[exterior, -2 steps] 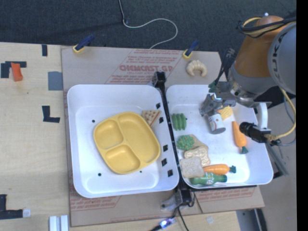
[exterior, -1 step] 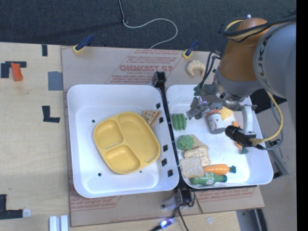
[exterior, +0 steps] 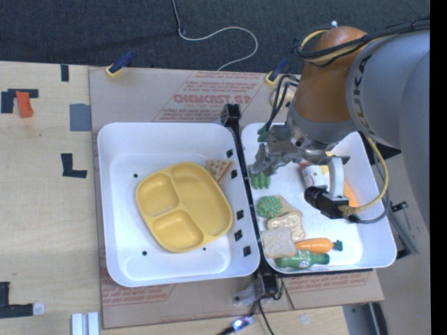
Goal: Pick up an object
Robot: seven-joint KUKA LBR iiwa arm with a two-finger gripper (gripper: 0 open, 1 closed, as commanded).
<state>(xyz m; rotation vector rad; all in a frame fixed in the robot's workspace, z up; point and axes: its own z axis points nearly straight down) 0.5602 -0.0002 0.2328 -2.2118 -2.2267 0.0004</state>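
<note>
Tool (exterior: 264, 165) is hanging low over a ridged green toy (exterior: 260, 181) in the right bin (exterior: 374, 208), its opening impossible to tell.

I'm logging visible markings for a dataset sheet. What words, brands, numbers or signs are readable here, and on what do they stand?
"KUKA": only partly seen, in dark letters running down the arm's grey casing.
Red print on the cardboard sheet above the left bin: upside down and too blurred to read.
The food items and yellow divided plate bear no lettering I can make out.
</note>
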